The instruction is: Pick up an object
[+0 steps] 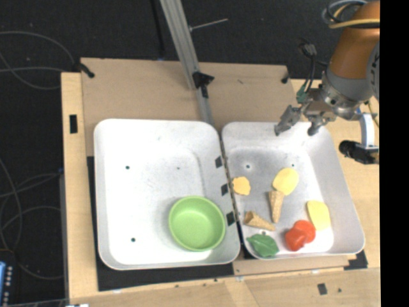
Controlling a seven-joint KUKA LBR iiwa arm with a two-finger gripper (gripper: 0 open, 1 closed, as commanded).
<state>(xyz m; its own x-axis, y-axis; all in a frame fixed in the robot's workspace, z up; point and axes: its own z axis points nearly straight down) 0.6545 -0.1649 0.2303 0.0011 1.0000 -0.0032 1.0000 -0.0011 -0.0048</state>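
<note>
My gripper hangs open over the far edge of the right bin, with nothing between its fingers. Below it in that bin lie a yellow lemon-like piece, a small yellow piece, two tan cones, a yellow block, a red pepper-like toy and a green leaf-like piece. All of them sit well toward the near side, apart from the gripper.
The left bin holds a green bowl at its near right corner. A slanted metal pole rises behind the bins. Cables run over the dark floor at left.
</note>
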